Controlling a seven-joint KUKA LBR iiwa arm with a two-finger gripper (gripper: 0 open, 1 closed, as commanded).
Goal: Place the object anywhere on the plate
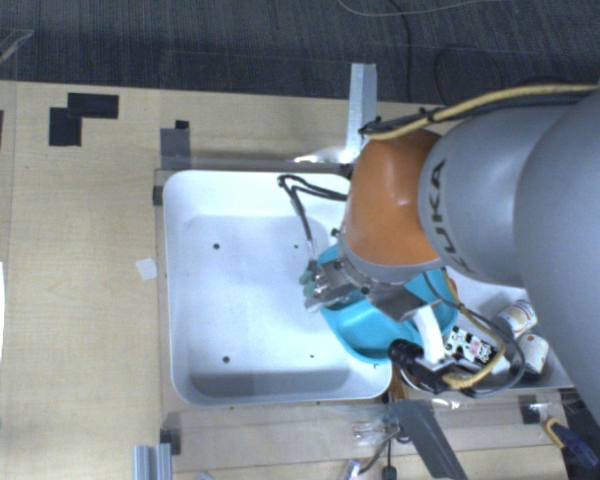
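1. Arm (pixel 500 198) is reaching in from the right and hanging over the right edge of the left bin (pixel 240 298), its orange band (pixel 390 208) hiding most of the work area.
2. Pincer (pixel 318 286) is showing as a small metallic cluster just below the band, at the bin's right side; can't tell whether it is wide or narrow, or whether anything is in it.
3. Plate (pixel 365 330), blue, is lying partly under the wrist, straddling the bin's lower-right area; just its lower-left arc is showing.
4. Object: can't make it out. Nothing loose is lying on the bare bin floor. It may be under the wrist or in the pincer, hidden either way.
5. Step, as a guess: the arm is working right at the plate's edge, so either lowering to place or about to let go there.
6. Next move is calling for the pincer being over the plate's inside, not its rim, before a release; then a straight lift clear.
7. Cables (pixel 298 200) are trailing into the bin by the wrist; possible snag.
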